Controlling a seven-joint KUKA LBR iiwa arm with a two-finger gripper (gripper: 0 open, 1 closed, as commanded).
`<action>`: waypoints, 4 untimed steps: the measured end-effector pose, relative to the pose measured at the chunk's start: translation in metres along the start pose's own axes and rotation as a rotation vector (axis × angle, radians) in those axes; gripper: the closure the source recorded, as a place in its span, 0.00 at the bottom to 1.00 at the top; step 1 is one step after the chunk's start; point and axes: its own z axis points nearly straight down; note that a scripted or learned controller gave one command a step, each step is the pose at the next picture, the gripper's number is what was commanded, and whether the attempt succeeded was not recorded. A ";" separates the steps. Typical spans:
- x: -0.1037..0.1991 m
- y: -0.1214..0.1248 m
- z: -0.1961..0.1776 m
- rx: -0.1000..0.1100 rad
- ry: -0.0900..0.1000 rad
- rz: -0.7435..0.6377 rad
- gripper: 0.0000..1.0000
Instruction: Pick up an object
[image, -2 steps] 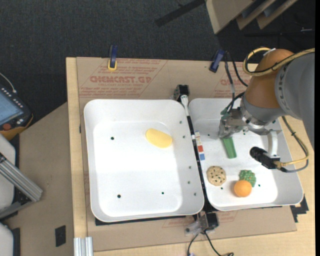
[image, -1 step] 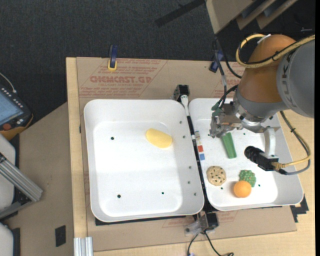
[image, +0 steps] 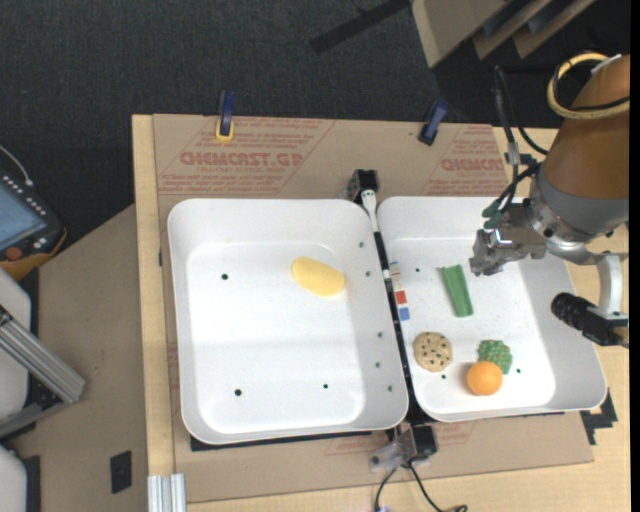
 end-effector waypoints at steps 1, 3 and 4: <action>-0.093 -0.066 0.013 0.011 0.004 0.006 1.00; -0.124 -0.003 0.021 0.012 0.003 0.004 1.00; -0.144 -0.053 0.025 0.011 0.003 0.000 1.00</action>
